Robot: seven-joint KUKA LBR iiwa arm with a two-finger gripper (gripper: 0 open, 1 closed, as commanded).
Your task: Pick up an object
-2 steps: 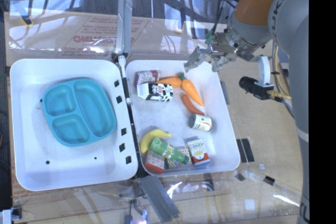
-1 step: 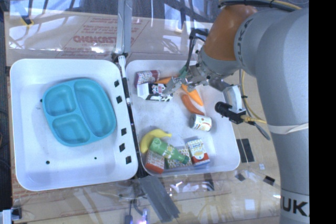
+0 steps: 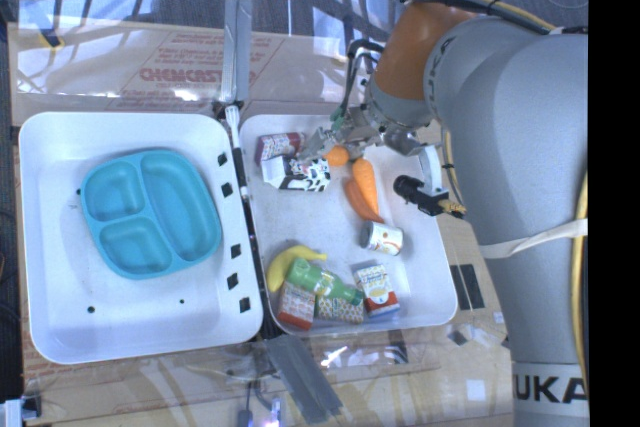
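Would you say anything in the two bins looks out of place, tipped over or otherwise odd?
Nothing looks spilled or damaged. The small cup lies on its side in the right bin, and the packets at its near edge are heaped against the banana. The blue plate sits flat in the left bin.

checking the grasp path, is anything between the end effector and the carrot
Nothing visible. The end effector hangs over the upper part of the right bin, close above the top end of the carrot. The cow-patterned carton lies to the camera's left, beside the path.
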